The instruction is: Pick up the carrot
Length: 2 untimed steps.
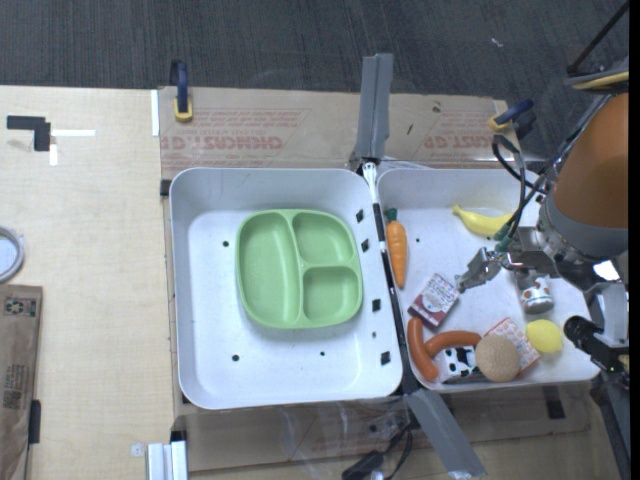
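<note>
Carrot (397, 251): lies by right bin's (440, 190) left wall, untouched.
Gripper (478, 270): above bin centre, near packet (434, 300); jaws slightly parted, holding nothing.

Two bins (190, 298); one green tray (298, 268); one carrot (397, 251); one banana (480, 220).
</note>
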Tool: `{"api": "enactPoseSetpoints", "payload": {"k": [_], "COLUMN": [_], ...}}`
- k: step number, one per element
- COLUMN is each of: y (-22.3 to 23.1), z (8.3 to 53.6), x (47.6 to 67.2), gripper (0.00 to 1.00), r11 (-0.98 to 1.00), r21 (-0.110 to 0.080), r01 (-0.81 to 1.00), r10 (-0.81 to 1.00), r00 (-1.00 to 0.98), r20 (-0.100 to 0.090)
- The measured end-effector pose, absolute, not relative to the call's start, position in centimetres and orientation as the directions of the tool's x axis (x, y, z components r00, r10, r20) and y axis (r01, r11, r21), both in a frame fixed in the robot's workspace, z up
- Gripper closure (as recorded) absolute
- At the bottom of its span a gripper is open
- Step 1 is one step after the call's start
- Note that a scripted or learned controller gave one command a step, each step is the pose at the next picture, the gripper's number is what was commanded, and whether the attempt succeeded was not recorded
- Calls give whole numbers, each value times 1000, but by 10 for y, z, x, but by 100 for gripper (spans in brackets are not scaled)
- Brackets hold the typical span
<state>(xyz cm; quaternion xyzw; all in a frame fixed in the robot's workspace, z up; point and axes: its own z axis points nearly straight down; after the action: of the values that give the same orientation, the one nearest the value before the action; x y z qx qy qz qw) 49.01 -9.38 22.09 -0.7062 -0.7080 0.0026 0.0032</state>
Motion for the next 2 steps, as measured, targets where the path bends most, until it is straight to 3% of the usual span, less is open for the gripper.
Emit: {"api": "enactPoseSetpoints", "payload": {"k": [1, 2], "y": [-44, -94], "z": [187, 112], "x": [527, 477], "gripper": [0, 0], "r11": [48, 363], "r21": [-9, -6], "r01": [999, 932], "r10": [999, 932], "r00": [-48, -363], "r20": [0, 4]}}
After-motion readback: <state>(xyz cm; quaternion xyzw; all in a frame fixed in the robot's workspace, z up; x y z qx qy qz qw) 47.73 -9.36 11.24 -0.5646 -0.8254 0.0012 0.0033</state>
